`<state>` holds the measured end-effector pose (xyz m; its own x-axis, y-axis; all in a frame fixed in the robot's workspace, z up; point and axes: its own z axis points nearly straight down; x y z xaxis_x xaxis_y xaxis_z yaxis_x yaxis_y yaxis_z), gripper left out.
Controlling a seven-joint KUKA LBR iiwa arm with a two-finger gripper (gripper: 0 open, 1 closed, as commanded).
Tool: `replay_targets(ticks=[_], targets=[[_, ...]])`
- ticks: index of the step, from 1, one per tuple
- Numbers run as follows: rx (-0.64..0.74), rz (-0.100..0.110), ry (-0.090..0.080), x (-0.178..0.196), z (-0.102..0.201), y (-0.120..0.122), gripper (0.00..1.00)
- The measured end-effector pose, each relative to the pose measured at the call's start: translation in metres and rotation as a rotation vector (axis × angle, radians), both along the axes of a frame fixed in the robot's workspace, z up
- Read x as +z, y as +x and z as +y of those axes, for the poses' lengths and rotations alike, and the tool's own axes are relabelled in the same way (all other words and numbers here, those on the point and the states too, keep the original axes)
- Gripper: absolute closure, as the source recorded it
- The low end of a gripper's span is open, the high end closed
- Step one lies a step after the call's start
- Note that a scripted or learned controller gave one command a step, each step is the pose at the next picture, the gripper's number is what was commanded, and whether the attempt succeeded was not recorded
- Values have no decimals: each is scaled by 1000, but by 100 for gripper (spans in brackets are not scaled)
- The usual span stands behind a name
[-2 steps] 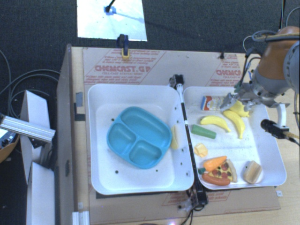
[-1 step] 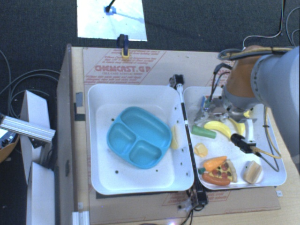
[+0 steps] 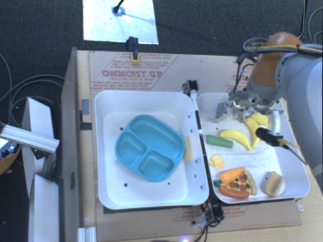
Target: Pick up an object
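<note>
My gripper (image 3: 228, 110) hangs low over the far left part of the right bin (image 3: 292, 185), just behind the toy food. A yellow banana (image 3: 236, 136) lies a little in front of it, with a second yellow banana (image 3: 257, 121) to its right. Beside the first banana rests a green pickle-like piece (image 3: 219, 141). Nearer the front are a small yellow wedge (image 3: 217, 161), an orange carrot (image 3: 232, 174), a pizza slice (image 3: 238, 187) and a tan bread piece (image 3: 272, 183). Nothing shows between the gripper's tips.
The left bin (image 3: 116, 190) holds a blue divided plate (image 3: 149, 147) and a pale yellow strip (image 3: 187, 148) against its right wall. A black-and-white bar (image 3: 199, 135) runs along the divide between the bins. The grey arm (image 3: 298, 84) covers the right bin's far right corner.
</note>
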<state>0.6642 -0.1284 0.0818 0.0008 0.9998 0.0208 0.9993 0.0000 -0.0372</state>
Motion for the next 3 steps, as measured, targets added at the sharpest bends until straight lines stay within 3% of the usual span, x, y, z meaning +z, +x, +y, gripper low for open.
replay_targets(ticks=[1, 2, 3], targets=[[1, -45, -23, 74, -23, 6, 0], [6, -43, -21, 25, -51, -12, 0], [0, -35, -20, 4, -38, -58, 0]])
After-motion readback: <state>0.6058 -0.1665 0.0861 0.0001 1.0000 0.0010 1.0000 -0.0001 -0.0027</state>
